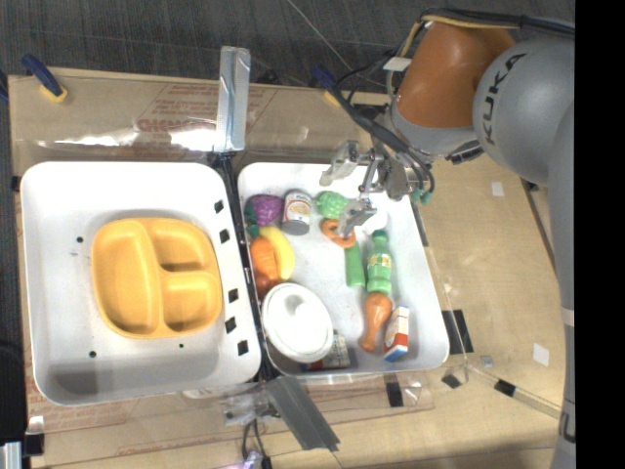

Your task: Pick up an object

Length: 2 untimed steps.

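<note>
A grey KUKA arm (pixel 522 96) with an orange band reaches in from the right over a bench (pixel 488 262) bearing two shallow white bins side by side. The left bin (pixel 59 223) holds a yellow divided tray (pixel 156 274), lying flat near its middle. The right bin (pixel 430 291) is crowded with toy food and containers. A round white lidded bowl (pixel 296 322) sits at its near left corner, with an orange and yellow fruit-shaped piece (pixel 269 254) just beyond it against the left wall. A green bottle (pixel 379 262) with a yellow label lies lengthwise toward the right side, and an orange drumstick-shaped toy (pixel 374 322) lies below it, beside a small white carton (pixel 397 332) with red and blue print. Along the far side stand a purple toy (pixel 264 209), a small tin can (pixel 297 209) and a green vegetable toy (pixel 332 204), close together in a row. The gripper (pixel 359 206) hangs over the bin's far right part, its metal tips just beside the green vegetable toy and above a small orange ring-like piece (pixel 339 232). Whether its jaws stand wide or narrow cannot be told from this angle, and nothing is seen clamped between them.
</note>
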Motion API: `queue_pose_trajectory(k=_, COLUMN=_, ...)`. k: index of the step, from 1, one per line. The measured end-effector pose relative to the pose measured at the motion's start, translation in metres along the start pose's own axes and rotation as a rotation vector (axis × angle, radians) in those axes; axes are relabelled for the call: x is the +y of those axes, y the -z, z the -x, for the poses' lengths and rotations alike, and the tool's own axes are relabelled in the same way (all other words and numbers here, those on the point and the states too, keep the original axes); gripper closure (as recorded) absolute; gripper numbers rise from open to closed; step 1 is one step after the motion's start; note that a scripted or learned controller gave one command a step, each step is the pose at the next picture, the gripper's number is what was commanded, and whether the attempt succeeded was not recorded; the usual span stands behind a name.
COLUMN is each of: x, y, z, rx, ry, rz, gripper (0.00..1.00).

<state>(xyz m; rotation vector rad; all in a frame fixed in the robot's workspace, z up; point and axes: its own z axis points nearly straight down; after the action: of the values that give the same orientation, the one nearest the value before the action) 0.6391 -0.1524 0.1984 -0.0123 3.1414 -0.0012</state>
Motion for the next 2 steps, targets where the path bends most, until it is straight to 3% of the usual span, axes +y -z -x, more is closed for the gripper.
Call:
queue_pose_trajectory(k=1, x=-0.057, y=-0.108, z=0.017, rx=0.002, ry=-0.181, rz=0.001, gripper=0.0)
queue_pose_trajectory(k=2, x=-0.022, y=-0.106, z=0.01, rx=0.002, ry=-0.329, rz=0.001, gripper=0.0)
